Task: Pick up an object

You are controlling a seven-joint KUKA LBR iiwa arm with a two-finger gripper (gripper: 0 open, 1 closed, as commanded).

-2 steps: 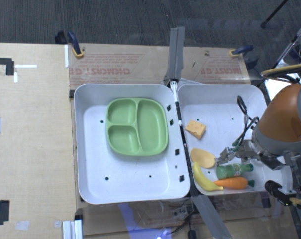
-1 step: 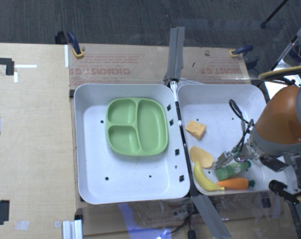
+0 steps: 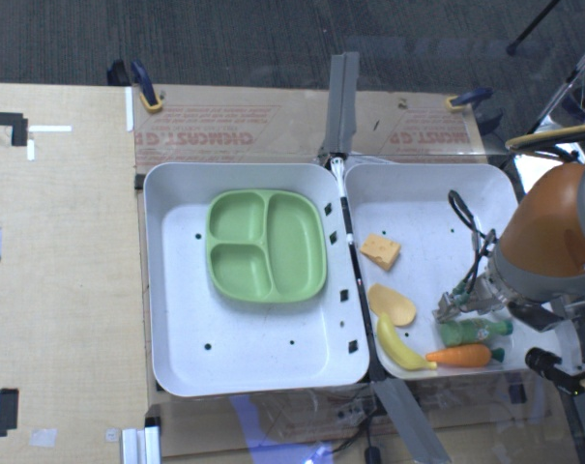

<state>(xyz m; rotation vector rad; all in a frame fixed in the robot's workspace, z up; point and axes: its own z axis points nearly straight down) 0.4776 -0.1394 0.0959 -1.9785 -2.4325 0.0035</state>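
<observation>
The gripper point(image 3: 459, 303) hangs low by the right bin's point(image 3: 423, 193) front edge, above a green toy point(image 3: 474, 331) that looks light, hard and slippery; grab its middle.

A green divided plate point(image 3: 267, 246) lies in the left white bin point(image 3: 176, 356)

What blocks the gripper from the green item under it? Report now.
Nothing visible does. The gripper is just above the green item in the right bin; the carrot lies beside it on the near side.
</observation>
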